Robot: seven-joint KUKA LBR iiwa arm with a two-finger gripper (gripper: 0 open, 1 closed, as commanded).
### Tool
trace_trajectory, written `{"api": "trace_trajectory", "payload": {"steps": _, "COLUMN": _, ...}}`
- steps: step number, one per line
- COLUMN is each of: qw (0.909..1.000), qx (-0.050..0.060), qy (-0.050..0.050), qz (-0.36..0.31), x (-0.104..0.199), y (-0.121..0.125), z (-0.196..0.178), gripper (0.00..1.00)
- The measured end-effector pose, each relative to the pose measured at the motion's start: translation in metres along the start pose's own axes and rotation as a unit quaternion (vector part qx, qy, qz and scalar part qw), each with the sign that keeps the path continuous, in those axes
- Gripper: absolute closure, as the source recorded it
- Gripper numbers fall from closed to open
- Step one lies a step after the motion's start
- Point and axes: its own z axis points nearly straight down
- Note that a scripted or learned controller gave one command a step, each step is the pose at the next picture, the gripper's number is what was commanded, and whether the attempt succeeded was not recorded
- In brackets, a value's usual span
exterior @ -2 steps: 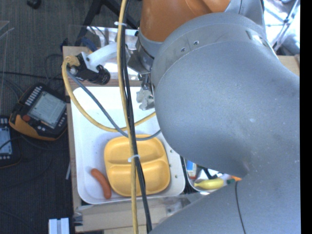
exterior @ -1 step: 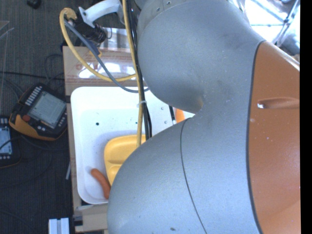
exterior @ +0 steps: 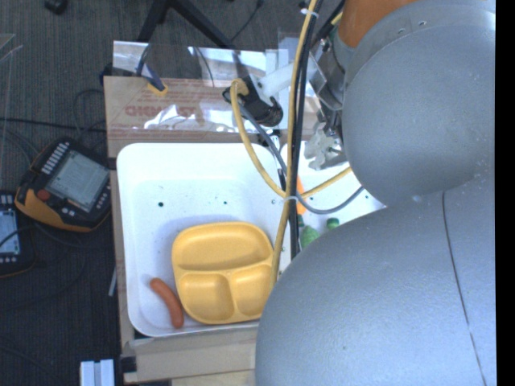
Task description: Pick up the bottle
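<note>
The right half of the frame is taken up by the grey arm (exterior: 402, 215), whose bulk lies over the right bin (exterior: 354, 203), so that just a narrow strip of that bin's white floor is seen at mid-frame. The gripper (exterior: 326, 147) appears as a pale metal part in the upper middle of the frame, beside a yellow cable (exterior: 261, 167) that loops down over the divide between the bins. Whether the gripper is released or clenched cannot be told, since the wrist and cables hide its working end, and nothing is seen held in it.

A bottle cannot be made out with any certainty. Small green pieces (exterior: 310, 233) and a spot of orange (exterior: 299, 187) are seen at the edge of the right bin, just under the arm; if the bottle is present, it is judged to lie there, hidden beneath the arm, which would explain why the arm is stretched so low across that bin.

The left bin (exterior: 141, 215) is seen whole in the lower left. A yellow divided tray (exterior: 225, 272) rests on its floor, and a sausage (exterior: 166, 301) lies just beside the tray's lower left corner. Outside the bins, a handheld control pad (exterior: 68, 183) is left on the dark floor at the left edge, and a cardboard box (exterior: 161, 111) stands above the left bin.
</note>
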Motion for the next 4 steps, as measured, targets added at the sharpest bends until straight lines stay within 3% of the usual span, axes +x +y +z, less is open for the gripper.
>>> {"api": "trace_trajectory", "payload": {"steps": 1, "qw": 1.0, "qx": 0.001, "qy": 0.001, "qz": 0.002, "x": -0.017, "y": -0.088, "z": -0.001, "gripper": 1.0}}
{"api": "trace_trajectory", "payload": {"steps": 4, "qw": 0.9999, "qx": -0.004, "qy": -0.002, "qz": 0.013, "x": -0.016, "y": -0.079, "z": -0.028, "gripper": 1.0}}
